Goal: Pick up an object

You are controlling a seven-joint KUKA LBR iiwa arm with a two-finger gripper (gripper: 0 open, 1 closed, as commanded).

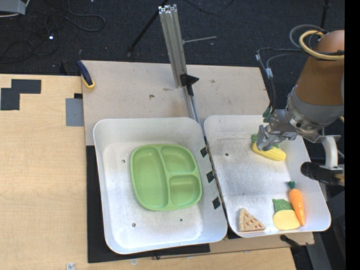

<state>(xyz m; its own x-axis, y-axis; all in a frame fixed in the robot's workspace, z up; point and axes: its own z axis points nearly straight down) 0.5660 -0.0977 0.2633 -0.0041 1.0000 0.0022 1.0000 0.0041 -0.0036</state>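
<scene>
Yellow corn just beneath hand

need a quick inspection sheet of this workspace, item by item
surface: bench bearing two shallow white bins, the left bin and the right bin, side by side
job's things: toy corn, carrot, yellow piece and waffle wedge, all in the right bin
clutter: green divided plate in the left bin
grippers: gripper low over the corn; grasp not confirmed
cables: black cables on the dark floor behind; hose loop on the arm
surroundings: metal post behind the bins; wooden table at left
</scene>
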